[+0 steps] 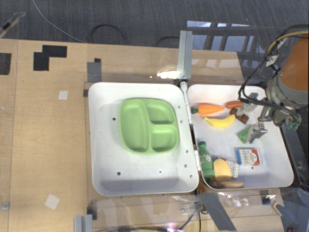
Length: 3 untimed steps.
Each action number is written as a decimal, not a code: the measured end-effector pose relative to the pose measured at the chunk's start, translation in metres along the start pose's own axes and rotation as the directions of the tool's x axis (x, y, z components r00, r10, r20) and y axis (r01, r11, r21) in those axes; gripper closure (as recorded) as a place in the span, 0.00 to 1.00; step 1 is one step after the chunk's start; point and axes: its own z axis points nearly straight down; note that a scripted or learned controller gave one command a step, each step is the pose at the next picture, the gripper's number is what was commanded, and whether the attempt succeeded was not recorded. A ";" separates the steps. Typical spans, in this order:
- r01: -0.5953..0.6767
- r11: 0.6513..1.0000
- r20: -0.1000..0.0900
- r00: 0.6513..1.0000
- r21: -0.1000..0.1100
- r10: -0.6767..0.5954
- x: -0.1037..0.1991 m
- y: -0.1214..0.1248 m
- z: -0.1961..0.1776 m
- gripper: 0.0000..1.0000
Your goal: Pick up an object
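Nearest the camera, along the right bin's (285, 178) front edge, lie a green bottle (206, 161), a yellow block (222, 168) and a small carton (248, 156), all untouched. Farther back my gripper (259, 129) hangs low beside a green piece (243, 134); nothing visible sits between my fingers, and I cannot tell their spread. Beyond lie the banana (220, 122) and carrot (211, 109). I judge the pick not yet done.

Robotics lab: plywood bench (43, 144), metal brackets (185, 52), loose cable (58, 25).
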 end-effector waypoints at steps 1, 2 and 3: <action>0.132 0.991 0.002 0.991 0.000 -0.132 0.014 -0.001 0.137 0.00; -0.101 0.995 -0.027 0.995 -0.001 0.100 -0.103 -0.006 0.148 0.00; -0.178 0.984 0.005 0.984 -0.001 0.178 -0.041 -0.003 0.146 0.00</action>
